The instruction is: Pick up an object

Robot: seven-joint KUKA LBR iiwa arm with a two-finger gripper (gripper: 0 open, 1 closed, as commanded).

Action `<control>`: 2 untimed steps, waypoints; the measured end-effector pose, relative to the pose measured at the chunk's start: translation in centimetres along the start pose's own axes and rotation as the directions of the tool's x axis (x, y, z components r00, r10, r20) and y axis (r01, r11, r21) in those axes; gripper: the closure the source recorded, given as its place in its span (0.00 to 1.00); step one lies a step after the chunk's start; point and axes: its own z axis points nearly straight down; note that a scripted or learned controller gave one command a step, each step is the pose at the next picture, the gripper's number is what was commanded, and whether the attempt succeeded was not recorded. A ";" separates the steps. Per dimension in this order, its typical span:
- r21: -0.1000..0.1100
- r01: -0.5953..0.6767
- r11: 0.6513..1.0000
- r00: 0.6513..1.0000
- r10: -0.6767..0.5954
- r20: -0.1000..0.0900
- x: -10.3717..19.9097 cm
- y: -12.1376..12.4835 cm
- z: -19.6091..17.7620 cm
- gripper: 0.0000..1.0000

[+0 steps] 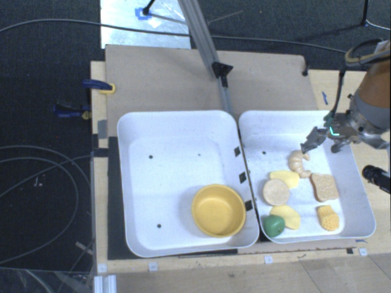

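Two shallow white bins [183, 127] fill the bench; the tool [313, 140], its opening unclear, hovers beside a pale croissant-shaped toy [297, 160], likely nudging it away.

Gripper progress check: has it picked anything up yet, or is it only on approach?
Nothing looks lifted yet. The gripper sits low over the right bin, just above the pale croissant-like piece, with nothing visible between its fingers. That piece, the toast slice, the round cracker and the green item all lie in that bin; the yellow bowl sits in the left bin. Left to do: grasp and lift.
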 end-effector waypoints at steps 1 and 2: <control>0.000 0.000 1.000 1.000 0.000 0.000 0.0 0.0 0.0 0.00; 0.001 -0.003 1.000 1.000 0.003 0.001 -0.4 0.8 4.6 0.00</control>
